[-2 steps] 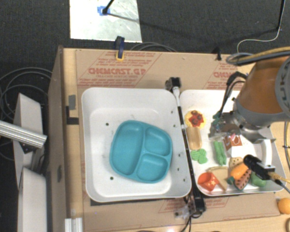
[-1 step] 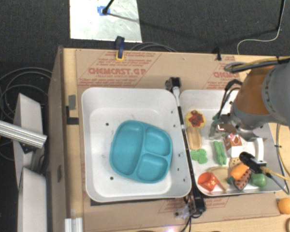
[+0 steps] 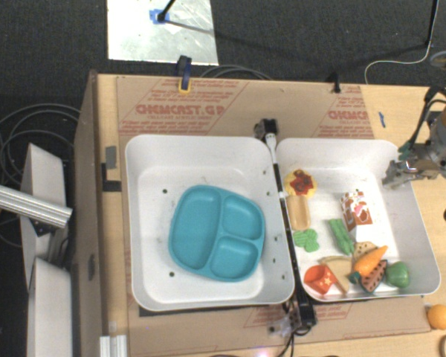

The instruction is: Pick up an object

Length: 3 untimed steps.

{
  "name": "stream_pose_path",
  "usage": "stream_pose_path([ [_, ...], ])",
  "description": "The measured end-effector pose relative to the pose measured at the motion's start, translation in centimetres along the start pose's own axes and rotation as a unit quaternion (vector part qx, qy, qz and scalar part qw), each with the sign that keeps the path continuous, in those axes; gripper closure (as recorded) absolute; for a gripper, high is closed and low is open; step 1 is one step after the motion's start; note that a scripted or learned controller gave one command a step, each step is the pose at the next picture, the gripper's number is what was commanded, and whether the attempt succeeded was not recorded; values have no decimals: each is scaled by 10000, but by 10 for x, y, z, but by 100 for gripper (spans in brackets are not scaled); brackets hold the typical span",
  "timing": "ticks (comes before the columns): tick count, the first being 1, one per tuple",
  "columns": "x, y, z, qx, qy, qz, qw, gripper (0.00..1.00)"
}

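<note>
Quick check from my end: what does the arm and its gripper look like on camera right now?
The arm is grey with an orange band near its wrist. The gripper is small, grey metal, with a hint of teal, over the right bin's far corner.

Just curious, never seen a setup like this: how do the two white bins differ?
The left bin holds one thing, a blue divided plate; the right bin holds many small toy foods, among them a carrot and a green ball. The gripper sits at the right bin's far corner, away from the left bin. Both are shallow, white and similar in size.
</note>
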State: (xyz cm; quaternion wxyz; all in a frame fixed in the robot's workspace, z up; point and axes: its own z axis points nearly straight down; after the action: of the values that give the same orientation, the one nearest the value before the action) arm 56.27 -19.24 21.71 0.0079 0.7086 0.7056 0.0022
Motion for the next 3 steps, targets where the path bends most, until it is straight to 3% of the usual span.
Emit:
stream_pose_path([
  [1, -4, 41, 10, 45, 31, -52, 10000, 100],
  [2, -14, 58, 38, 53, 28, -45, 10000, 100],
  [3, -4, 9, 105, 101, 50, -23, 9999, 100],
])
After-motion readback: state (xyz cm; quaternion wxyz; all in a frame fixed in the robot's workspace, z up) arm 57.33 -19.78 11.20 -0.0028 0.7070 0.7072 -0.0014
